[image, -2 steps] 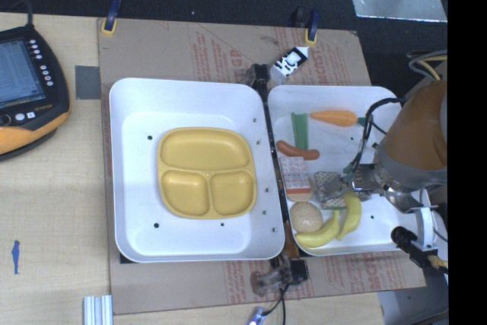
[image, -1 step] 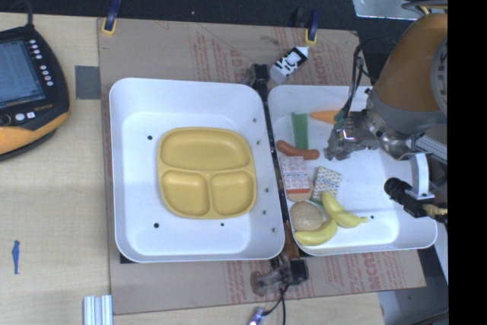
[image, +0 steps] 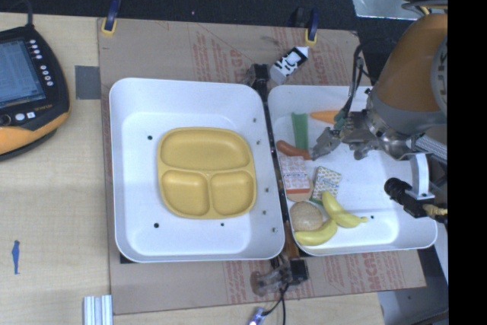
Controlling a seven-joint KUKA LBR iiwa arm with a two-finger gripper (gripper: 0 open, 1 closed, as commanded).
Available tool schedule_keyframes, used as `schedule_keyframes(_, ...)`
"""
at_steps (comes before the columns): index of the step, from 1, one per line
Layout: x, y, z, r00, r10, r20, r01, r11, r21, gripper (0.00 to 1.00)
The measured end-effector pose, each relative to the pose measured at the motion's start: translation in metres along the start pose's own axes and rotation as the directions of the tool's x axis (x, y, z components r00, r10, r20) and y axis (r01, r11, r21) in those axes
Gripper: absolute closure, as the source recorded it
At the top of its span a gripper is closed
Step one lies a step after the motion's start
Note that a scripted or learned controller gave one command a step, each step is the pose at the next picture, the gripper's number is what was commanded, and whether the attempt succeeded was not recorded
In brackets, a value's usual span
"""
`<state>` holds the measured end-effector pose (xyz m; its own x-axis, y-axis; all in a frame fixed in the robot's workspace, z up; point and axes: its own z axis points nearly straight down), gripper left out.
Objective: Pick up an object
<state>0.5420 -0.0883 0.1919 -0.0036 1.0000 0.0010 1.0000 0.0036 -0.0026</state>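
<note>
Hovering over the right bin [image: 380,236] near its far edge, the gripper [image: 329,142] is seen beside the green block [image: 300,130]. Finger opening cannot be told; nothing is seen held.

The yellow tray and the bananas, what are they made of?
The yellow tray looks like matte moulded plastic: one even colour, rounded compartments. The bananas seem to be toy plastic, smooth and evenly yellow with a slight shine, though real fruit can't be ruled out.

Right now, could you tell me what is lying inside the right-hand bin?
The right bin holds two bananas, a round roll, two small packets, a sausage, a green stick and a carrot. The gripper and arm cover its far-right part.
</note>
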Motion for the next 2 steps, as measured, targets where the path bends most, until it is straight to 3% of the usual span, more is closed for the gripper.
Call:
schedule_keyframes(1, -0.08, 0.074, -0.012, 1.0, 0.002, 0.002, -0.002, 1.0, -0.001, 0.0)
schedule_keyframes(2, -0.029, 0.031, 0.037, 1.0, -0.002, 0.0, 0.002, 1.0, 0.003, 0.0)
